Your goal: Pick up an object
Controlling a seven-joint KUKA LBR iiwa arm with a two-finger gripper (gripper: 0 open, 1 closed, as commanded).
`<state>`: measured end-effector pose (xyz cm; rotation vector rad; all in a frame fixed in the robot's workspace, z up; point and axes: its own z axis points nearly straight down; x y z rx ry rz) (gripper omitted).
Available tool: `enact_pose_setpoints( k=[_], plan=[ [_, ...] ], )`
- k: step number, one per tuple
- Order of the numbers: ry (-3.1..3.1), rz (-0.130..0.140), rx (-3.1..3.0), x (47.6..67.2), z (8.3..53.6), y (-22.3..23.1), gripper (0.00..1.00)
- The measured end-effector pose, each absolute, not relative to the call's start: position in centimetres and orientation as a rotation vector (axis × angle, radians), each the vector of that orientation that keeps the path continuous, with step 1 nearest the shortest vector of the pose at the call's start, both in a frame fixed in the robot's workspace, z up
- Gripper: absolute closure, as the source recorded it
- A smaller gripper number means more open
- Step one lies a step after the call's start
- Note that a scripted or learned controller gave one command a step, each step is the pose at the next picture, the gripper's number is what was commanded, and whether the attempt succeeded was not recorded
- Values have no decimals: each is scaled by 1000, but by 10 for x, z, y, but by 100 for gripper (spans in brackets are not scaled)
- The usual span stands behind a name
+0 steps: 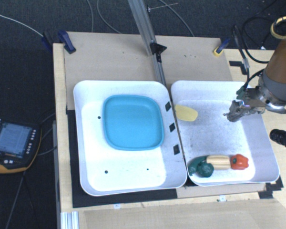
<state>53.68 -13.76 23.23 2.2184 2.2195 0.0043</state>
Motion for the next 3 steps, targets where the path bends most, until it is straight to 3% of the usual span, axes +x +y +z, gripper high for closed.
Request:
enact_pose_setpoints(
  k=[2, 3],
  plan=[
    [2227, 3, 2216, 587, 246, -28, 100],
    [2227, 3, 2216, 602, 250, 21, 100]
  ],
)
